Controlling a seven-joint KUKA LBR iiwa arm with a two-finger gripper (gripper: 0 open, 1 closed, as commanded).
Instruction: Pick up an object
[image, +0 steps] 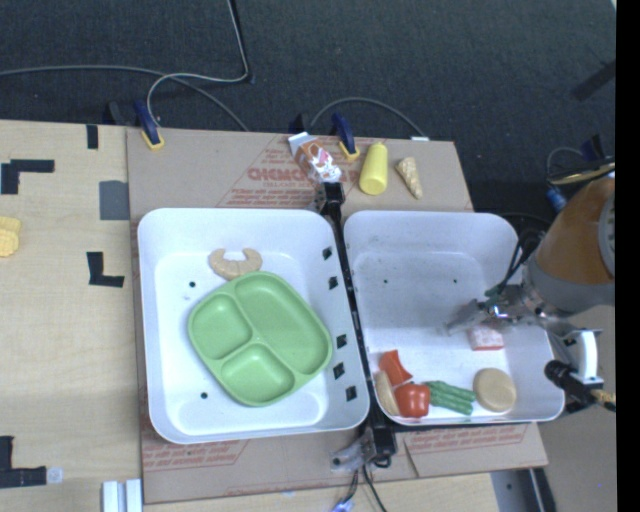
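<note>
The right bin (430, 235) holds several toy foods along its near edge: a red pepper (403, 390), a green vegetable (452, 397) and a round tan bun (494, 390). A small white and red piece (487, 340) lies further back, near the right wall. My gripper (484, 313) hangs low over the right side of this bin, just above and behind the white and red piece. Nothing shows as held in it. The grey arm with its orange band (575, 250) comes in from the right.
The left bin (160, 240) carries a green divided plate (260, 338) and a tan curved pastry (235, 263). Behind the bins on the cardboard lie a small carton (317, 160), a yellow bottle (373, 168) and a cone (410, 177). Cables run along the back.
</note>
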